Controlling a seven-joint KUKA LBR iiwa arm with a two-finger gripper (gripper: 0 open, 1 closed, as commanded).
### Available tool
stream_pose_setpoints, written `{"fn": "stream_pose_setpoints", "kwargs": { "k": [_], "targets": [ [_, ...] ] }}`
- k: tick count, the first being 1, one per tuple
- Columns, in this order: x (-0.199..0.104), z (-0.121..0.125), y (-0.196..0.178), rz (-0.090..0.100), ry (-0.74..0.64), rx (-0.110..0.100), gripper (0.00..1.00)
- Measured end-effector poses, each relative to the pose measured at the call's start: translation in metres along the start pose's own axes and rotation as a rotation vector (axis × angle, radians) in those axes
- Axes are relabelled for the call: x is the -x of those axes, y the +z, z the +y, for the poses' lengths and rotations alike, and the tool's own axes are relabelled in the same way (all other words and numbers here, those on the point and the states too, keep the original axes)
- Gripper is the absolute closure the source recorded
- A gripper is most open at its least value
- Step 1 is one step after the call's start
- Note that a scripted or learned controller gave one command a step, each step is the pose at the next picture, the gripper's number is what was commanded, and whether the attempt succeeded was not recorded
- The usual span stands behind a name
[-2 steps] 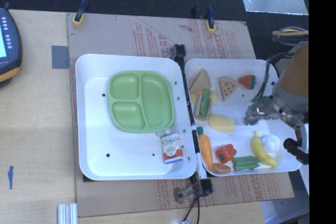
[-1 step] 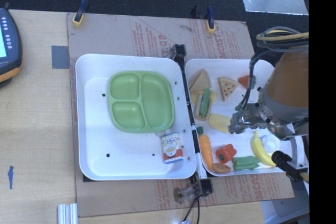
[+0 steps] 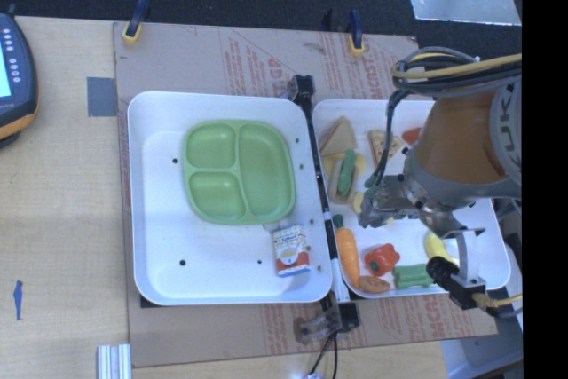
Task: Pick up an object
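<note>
Arm (image 3: 461, 142): grey with an orange band, reaching in from the right and hanging over the middle of the right bin.

Gripper (image 3: 383, 207): a dark metal cluster low over the right bin, just above the red pepper; whether it is open or closed cannot be told from this angle, and nothing can be seen held in it.

Right bin (image 3: 497, 280): white and shallow, crowded with toy food along its left side and bottom.

Carrot (image 3: 348, 251): orange, lying lengthwise by the bin's left wall, near the lower corner.

Red pepper (image 3: 382, 259): just right of the carrot, below the gripper.

Green piece (image 3: 412, 276): a short green block beside the pepper, toward the bin's bottom edge.

Brown piece (image 3: 374, 284): small, in the bottom corner, under the carrot's tip.

Banana (image 3: 437, 246): yellow, partly hidden by the arm's black fittings.

Sandwich wedge (image 3: 337, 138): tan, in the upper left of the bin, with a green pod (image 3: 345, 174) and yellow bits just below it.

Left bin (image 3: 151, 191): white, touching the right bin along a clamped seam.

Plate (image 3: 238, 171): light green with three sections, sitting in the left bin's upper centre.

Carton (image 3: 290, 250): small white and orange box, below the plate's lower right corner.

Bench (image 3: 62, 217): pale wood, with a handheld controller (image 3: 13, 75) at its left edge.
</note>
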State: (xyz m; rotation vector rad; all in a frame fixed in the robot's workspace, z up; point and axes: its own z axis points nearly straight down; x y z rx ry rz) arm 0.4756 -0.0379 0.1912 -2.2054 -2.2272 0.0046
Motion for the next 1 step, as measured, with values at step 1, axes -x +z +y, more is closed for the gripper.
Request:
{"fn": "stream_pose_setpoints", "kwargs": {
  "k": [1],
  "targets": [
    [0.01, -0.0001, -0.0002, -0.002, 0.006, 0.002, 1.0]
  ]
}}
